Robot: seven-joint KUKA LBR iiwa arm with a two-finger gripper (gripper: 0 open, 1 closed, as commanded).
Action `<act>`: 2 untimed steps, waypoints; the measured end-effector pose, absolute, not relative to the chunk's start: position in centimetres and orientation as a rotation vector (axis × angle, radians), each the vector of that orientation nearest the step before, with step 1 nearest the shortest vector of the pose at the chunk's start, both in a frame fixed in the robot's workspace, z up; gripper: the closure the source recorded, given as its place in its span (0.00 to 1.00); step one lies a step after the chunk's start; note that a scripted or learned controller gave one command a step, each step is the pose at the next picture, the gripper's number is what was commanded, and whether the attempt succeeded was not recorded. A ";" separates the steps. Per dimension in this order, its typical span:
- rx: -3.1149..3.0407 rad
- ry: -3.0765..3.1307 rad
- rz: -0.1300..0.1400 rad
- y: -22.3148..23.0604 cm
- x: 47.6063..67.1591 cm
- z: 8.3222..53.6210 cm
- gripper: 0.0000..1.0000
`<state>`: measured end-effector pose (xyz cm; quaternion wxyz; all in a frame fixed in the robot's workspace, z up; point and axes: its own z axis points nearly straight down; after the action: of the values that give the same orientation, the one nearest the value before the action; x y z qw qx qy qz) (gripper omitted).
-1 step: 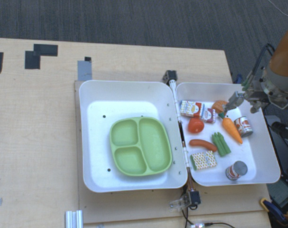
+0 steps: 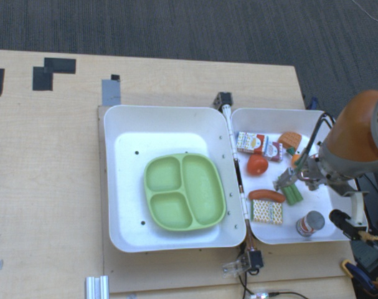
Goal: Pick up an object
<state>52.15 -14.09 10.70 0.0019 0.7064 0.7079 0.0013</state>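
The gripper [image 2: 289, 182] hangs low over the right bin [image 2: 319, 118], its jaws just above and touching, or nearly touching, a green piece [image 2: 293, 195] that lies at about 5 o'clock from them, long axis running from 11 to 5 o'clock. Whether the jaws are open or closed I cannot tell, since the wrist hides much of them. That green piece looks the likeliest target. It is crowded: a red sausage [image 2: 266, 195] lies just beside it at 9 o'clock, a patterned packet [image 2: 267, 212] at 7 o'clock, a tomato [image 2: 257, 165] at 10 o'clock, a can [image 2: 309, 223] at 5 o'clock. The sausage could be nudged. The left bin [image 2: 123, 167] holds a green tray [image 2: 185, 192].
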 end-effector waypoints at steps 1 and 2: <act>2.216 2.220 0.007 -14.0 52.2 11.7 1.00; 2.215 2.221 0.007 -14.0 52.2 11.7 0.00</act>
<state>52.23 -14.01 11.70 0.0022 0.7061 0.7081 0.0022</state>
